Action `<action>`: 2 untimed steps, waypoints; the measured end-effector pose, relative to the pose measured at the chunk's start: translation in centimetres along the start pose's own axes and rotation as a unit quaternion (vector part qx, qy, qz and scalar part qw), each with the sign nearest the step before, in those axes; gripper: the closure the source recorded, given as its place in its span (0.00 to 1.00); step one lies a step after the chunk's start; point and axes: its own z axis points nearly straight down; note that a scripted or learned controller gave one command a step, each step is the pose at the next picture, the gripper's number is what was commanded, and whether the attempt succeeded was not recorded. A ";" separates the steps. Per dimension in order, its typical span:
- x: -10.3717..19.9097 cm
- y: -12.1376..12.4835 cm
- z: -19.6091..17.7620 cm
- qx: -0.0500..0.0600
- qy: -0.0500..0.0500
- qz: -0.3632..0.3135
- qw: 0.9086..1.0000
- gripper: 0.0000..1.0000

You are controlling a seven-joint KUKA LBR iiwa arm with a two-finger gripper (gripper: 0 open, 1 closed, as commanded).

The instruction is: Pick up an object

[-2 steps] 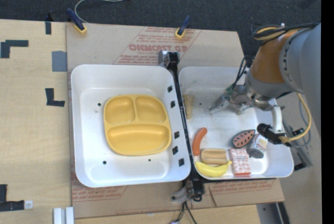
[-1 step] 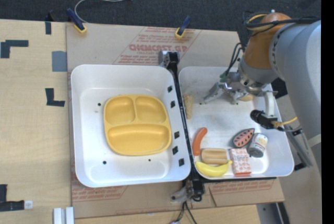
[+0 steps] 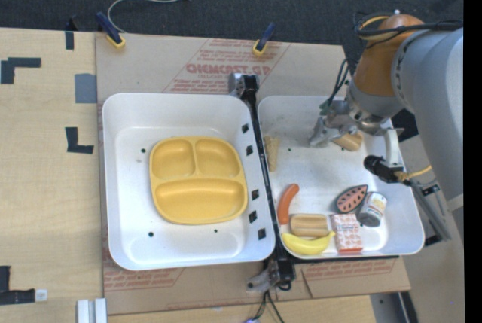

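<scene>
My gripper (image 3: 328,135) is down in the far part of the right bin (image 3: 301,112), under the grey arm with its orange band. A small tan block (image 3: 349,141) lies right beside it on its right side, touching or nearly touching; I cannot tell whether it is gripped. Along the bin's near edge lie an orange sausage-shaped piece (image 3: 288,202), a bread roll (image 3: 309,223), a yellow banana (image 3: 307,243), a red and white packet (image 3: 346,233), a small can (image 3: 372,209) and a reddish slice (image 3: 351,199).
A yellow divided plate (image 3: 199,180) sits in the left bin (image 3: 120,163). A pale tan piece (image 3: 271,152) lies by the right bin's left wall. A black divider (image 3: 254,156) runs between the bins.
</scene>
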 end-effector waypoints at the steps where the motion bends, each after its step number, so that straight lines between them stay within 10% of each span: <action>1: 0.0 0.0 0.1 0.001 0.000 0.000 1.000 0.00; 2: -6.8 0.7 0.9 -0.003 0.000 -0.001 1.000 0.00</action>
